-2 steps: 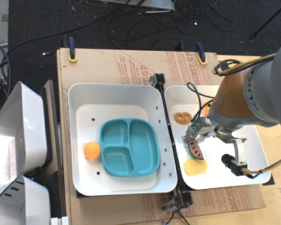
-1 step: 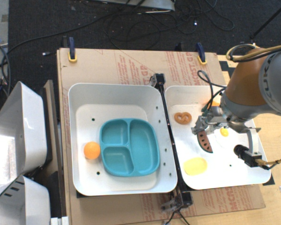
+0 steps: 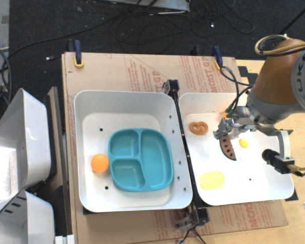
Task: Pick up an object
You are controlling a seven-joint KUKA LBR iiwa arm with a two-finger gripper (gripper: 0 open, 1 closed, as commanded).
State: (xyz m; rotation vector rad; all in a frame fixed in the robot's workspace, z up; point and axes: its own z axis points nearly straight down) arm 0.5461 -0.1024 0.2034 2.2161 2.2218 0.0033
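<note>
Two shallow white bins sit side by side on a cardboard-covered bench, the left bin point(image 3: 86, 151) and the right bin point(image 3: 264, 187) parted by a dark divider strip. Inside the left bin a teal compartment tray point(image 3: 141, 159) lies near the centre, with three sections, and an orange ball point(image 3: 99, 163) rests just beside it at the tray's nine o'clock, touching or nearly touching its rim. The right bin holds four small things: a brown pretzel point(image 3: 197, 128) toward ten o'clock of the bin, a watermelon slice point(image 3: 228, 149) near the middle, a small yellow piece point(image 3: 243, 144) just beside the slice at its three o'clock, and a flat yellow disc point(image 3: 212, 180) at about seven o'clock of the bin. The grey arm with its orange band comes in from three o'clock, and its gripper point(image 3: 225, 130) hangs low over the right bin, at the upper end of the watermelon slice and at three o'clock of the pretzel. How the gripper's tips stand, apart or together, cannot be told from this slant, nor whether they touch the slice. A black cable fitting hangs off the wrist at about four o'clock of the gripper.
</note>
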